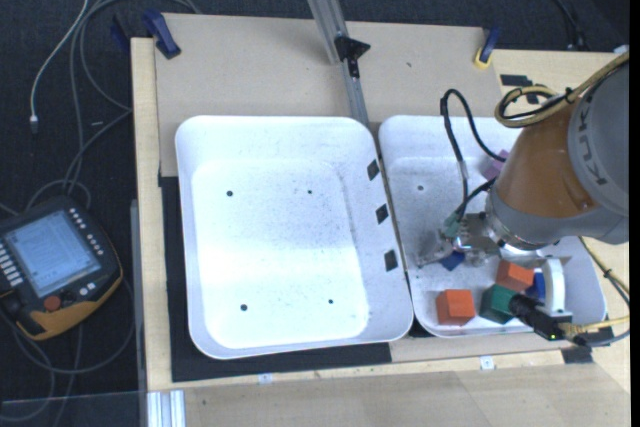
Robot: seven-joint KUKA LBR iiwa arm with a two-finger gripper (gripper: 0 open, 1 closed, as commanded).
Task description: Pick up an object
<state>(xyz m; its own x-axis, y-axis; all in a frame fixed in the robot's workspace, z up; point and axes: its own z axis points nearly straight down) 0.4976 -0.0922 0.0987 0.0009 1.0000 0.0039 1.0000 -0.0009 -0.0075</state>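
Desk (260, 55): carries two white bins. Right bin (420, 155): holds the arm (560, 175); an orange block (455, 306), green block (497, 303) near its front wall. Pincer (458, 245): low over a small blue piece (452, 261); grip state cannot be told. Step: reaching. Next: close, lift straight.

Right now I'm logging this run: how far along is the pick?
Done: the arm has reached into the right bin, gripper low beside a small blue object. In hand: nothing visibly lifted. Left: grasp and raise; the orange block and green block lie untouched.
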